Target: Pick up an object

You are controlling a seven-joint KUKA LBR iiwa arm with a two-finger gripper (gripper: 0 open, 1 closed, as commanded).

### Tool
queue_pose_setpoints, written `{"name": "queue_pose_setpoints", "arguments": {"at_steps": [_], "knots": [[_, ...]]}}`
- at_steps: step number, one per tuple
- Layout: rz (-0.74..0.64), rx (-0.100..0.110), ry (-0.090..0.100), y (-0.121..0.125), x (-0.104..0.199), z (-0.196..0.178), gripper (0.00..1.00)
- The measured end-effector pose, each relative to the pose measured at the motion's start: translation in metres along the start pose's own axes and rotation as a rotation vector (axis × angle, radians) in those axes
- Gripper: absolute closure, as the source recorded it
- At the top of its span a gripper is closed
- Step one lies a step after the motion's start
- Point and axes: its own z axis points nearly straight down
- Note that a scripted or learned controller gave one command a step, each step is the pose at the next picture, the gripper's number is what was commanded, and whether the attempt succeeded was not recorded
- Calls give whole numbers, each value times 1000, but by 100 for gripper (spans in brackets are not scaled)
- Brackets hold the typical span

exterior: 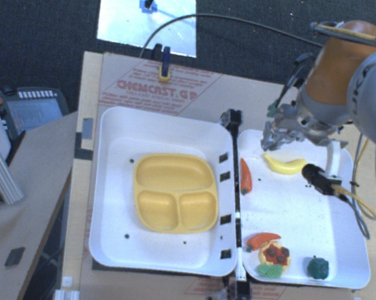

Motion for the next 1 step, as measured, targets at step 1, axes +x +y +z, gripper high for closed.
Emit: {"name": "queue_pose_setpoints", "arguments": {"at_steps": [1], "knots": [[2, 0, -1, 1, 51, 5, 100]]}}
